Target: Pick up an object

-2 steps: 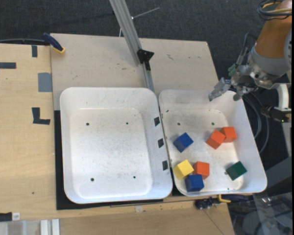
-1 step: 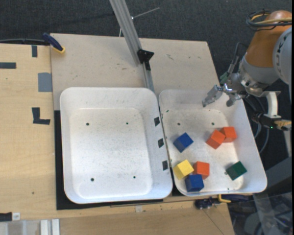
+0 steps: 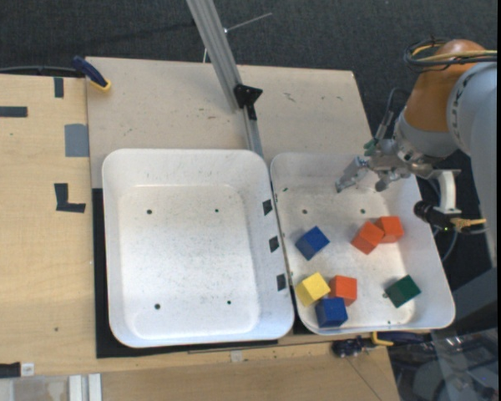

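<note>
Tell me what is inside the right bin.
Inside the right bin: two blue cubes, three orange cubes, one yellow cube, one green cube. The gripper covers some floor.

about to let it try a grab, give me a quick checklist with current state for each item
1. Blocks within the arm's bin: ok. All seven lie in the right bin, including two blue blocks.
2. Hand free of cargo: ok, nothing shows between its fingers.
3. Hand above a target: not ok. It hangs over the bin's bare upper part, apart from the blocks.
4. Isolated target available: ok. The green block sits alone.
5. Crowded picks: not ok. The two orange blocks touch; the yellow block abuts the lower blue one.
6. Finger state: cannot tell.
</note>
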Motion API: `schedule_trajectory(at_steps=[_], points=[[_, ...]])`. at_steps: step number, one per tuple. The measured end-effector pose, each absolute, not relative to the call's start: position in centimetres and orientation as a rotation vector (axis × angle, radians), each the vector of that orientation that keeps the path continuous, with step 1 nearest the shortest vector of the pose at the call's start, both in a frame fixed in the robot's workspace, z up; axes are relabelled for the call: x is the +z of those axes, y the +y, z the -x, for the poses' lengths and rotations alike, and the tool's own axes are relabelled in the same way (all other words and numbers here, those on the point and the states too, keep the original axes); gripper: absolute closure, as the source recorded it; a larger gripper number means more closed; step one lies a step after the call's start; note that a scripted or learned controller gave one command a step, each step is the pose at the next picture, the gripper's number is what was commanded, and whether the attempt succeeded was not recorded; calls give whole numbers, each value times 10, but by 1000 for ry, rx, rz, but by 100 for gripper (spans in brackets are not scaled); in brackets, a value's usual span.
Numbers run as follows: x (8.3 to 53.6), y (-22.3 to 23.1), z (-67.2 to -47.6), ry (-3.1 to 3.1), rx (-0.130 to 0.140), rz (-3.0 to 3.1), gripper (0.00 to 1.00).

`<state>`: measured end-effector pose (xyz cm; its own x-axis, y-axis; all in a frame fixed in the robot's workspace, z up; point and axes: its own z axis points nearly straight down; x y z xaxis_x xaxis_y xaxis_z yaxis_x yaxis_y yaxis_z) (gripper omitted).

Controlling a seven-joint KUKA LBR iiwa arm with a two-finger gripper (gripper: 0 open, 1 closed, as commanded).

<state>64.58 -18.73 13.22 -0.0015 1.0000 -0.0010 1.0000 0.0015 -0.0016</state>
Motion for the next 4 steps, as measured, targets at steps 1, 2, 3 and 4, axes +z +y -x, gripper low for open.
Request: schedule_trajectory(at_steps=[1,2,3,4], points=[[142,-187,-646,-2225,3,2218,100],[192,-182,-638,-2225,-3,2222,100],[243,-184,-629,-2224,-3,2224,100],[261,-184,-630,-2223,-1,2221,100]])
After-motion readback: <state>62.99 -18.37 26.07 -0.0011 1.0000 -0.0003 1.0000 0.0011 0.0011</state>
